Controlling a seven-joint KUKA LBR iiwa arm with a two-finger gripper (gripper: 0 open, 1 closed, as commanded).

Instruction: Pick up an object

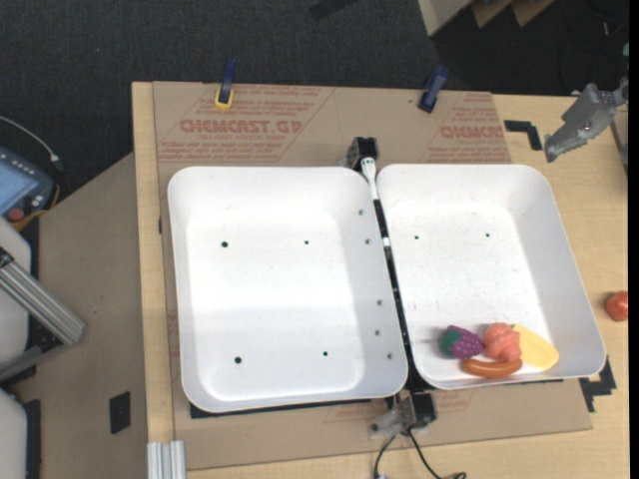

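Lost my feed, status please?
End effector outside right bin, top right. Toys clustered in bin's near corner, untouched. Path clear.

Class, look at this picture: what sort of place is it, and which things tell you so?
Probably a robot test bench in a lab: two white bins clamped onto a cardboard sheet, toy food to grasp, and a gripper at the edge.

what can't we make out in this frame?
- Grey gripper, camera view: cut by the right edge, small; finger state unreadable.
- Small orange-red object on the bench: cut by the right edge; identity unclear.
- Toy pile in the right white bin: purple grape cluster, orange-red lumpy piece, yellow slice, orange sausage overlap; contacts unclear.
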